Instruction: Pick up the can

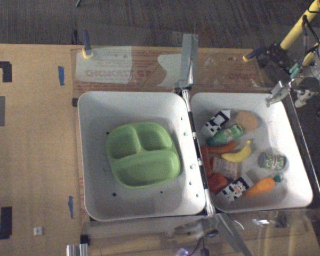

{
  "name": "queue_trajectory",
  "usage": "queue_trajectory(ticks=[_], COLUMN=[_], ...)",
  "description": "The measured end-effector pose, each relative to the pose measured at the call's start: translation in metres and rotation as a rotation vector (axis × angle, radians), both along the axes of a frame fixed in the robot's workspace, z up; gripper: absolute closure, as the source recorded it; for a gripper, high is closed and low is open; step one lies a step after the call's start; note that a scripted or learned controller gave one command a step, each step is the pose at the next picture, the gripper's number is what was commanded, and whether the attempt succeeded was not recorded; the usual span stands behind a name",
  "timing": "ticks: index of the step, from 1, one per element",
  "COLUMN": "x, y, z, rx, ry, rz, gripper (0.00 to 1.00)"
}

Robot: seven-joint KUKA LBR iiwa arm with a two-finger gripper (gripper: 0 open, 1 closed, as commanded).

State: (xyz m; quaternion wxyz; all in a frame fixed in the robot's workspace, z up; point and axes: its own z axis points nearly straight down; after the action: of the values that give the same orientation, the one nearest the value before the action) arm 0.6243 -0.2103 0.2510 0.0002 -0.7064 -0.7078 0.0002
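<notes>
The can (271, 160) is small and grey with a green and pink label. It rests in the right part of the right bin (296, 143), between a yellow banana (238, 154) and the bin's right wall, with an orange carrot (261, 186) just in front of it. My gripper (277, 94) hangs over the far right corner of that bin, well behind the can and apart from it. Nothing shows in the gripper.
The right bin also holds two cow-patterned cartons (216, 122) (236, 189), a green bottle (227, 135), a tan round piece (247, 121) and red items (217, 167). A green divided plate (143, 155) lies in the left bin (96, 116). A metal divider (188, 63) rises between the bins.
</notes>
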Motion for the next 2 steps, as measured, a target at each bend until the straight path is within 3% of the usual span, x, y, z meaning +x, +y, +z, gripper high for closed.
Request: queue_trajectory(ticks=[1,2], x=[-0.044,-0.1], y=[-0.013,0.0], z=[-0.097,-0.15], rx=[-0.001,0.013], ry=[-0.003,0.003], rz=[-0.168,-0.153], gripper=[0.0,0.0])
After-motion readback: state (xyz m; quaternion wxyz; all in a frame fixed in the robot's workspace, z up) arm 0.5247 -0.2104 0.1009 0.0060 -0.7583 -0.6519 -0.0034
